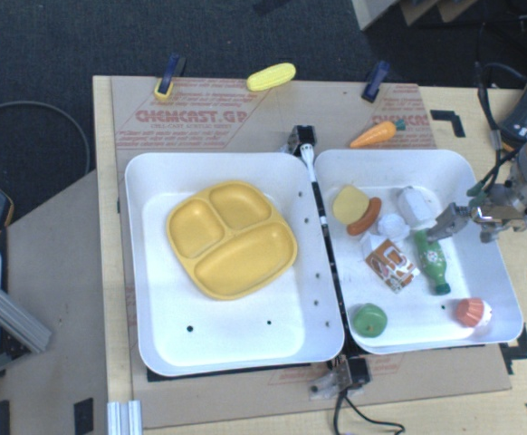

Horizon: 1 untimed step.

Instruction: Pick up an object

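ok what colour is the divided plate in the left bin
Yellow: the divided plate is plain yellow all over, seen clearly in the camera view.

The cardboard sheet (218,111) under the two bins carries red print: near its far left it reads roughly "CHEMCAST GP", with a smaller line beneath too fine to read. A second patch of the same red lettering (399,116) sits at the far right, partly covered by the toy carrot (375,134). The brown-and-white packet (390,264) bears markings too blurred to read
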Each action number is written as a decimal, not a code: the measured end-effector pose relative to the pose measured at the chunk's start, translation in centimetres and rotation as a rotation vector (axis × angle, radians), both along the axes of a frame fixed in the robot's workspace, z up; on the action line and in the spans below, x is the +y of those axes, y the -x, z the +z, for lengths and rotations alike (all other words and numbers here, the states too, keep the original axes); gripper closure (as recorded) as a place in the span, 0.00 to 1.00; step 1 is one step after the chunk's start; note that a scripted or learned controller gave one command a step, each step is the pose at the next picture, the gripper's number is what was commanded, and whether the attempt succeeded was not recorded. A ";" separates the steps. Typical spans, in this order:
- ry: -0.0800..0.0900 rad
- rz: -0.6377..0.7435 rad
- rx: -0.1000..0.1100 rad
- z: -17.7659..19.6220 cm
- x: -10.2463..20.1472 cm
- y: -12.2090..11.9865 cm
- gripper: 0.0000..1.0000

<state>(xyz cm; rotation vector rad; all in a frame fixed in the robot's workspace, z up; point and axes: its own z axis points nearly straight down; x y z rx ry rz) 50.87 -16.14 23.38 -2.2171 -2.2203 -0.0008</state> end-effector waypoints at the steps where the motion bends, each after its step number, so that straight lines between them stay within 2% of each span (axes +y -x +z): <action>1: -0.001 0.004 0.004 -10.7 3.4 -5.0 0.00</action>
